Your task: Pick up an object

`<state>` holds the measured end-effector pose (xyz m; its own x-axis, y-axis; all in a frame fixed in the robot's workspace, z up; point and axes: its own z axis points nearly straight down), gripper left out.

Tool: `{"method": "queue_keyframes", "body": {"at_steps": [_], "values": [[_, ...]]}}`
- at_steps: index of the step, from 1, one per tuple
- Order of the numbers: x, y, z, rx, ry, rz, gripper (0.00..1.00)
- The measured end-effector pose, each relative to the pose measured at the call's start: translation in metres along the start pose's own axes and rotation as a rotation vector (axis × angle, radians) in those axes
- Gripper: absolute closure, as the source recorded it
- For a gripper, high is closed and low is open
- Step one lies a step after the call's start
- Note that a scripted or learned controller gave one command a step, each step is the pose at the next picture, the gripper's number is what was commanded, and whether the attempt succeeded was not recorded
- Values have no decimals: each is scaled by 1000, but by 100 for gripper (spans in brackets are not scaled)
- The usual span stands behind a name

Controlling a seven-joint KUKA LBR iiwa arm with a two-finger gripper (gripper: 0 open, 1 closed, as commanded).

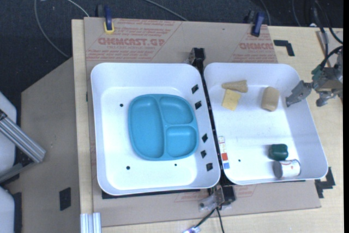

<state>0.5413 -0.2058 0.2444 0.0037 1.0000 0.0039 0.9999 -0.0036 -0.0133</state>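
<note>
The right bin holds several small items: a tan wedge, a yellow block, a tan cylinder, a dark green piece and a white and grey cylinder. My gripper hangs over the bin's right rim, to the right of the tan cylinder and apart from it. Its two fingers are spread open with nothing between them.
The left bin holds a blue divided plate. A black divider with clips runs between the bins. Blue clamps sit at the board's back edge, and cables lie on the dark floor behind.
</note>
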Motion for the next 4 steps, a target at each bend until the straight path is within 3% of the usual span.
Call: {"method": "queue_keyframes", "body": {"at_steps": [1, 4], "values": [[1, 3, -7, -13, -3, -4, 0], [12, 13, 158, -6, 0, -4, 0]]}}
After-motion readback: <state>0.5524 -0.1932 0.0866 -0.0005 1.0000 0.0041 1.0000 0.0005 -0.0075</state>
